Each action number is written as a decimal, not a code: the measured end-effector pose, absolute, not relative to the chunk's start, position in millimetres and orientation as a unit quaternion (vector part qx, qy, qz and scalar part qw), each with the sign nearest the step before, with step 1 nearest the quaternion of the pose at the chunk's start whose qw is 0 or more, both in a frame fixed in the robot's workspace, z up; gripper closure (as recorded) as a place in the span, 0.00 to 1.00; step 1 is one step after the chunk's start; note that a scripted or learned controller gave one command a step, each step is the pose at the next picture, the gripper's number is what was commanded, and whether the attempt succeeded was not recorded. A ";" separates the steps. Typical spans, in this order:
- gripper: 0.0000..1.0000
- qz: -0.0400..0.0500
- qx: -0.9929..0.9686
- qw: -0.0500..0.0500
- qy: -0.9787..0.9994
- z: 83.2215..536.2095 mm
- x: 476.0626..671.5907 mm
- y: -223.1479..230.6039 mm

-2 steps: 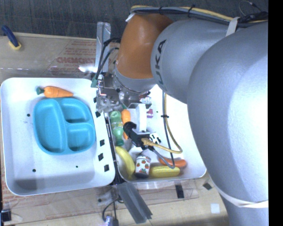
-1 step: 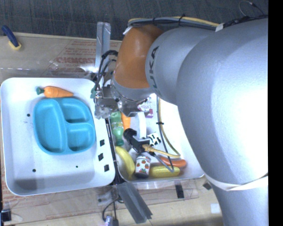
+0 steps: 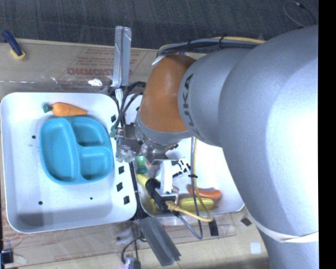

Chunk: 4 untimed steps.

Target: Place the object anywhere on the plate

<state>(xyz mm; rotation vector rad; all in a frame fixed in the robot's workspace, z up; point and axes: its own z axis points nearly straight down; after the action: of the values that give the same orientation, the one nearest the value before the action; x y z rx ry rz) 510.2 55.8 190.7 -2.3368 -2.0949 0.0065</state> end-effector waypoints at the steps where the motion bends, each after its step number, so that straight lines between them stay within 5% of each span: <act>1: 1.00 0.002 -0.693 0.002 -0.721 210.4 475.9 73.9; 3: 1.00 0.001 -0.312 0.002 -0.950 191.2 476.1 75.9; 4: 1.00 0.001 -0.269 0.001 -0.963 200.4 476.0 133.0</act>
<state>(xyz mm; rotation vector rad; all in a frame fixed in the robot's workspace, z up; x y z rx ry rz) 476.0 133.0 200.4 -0.8438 -3.0250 0.0017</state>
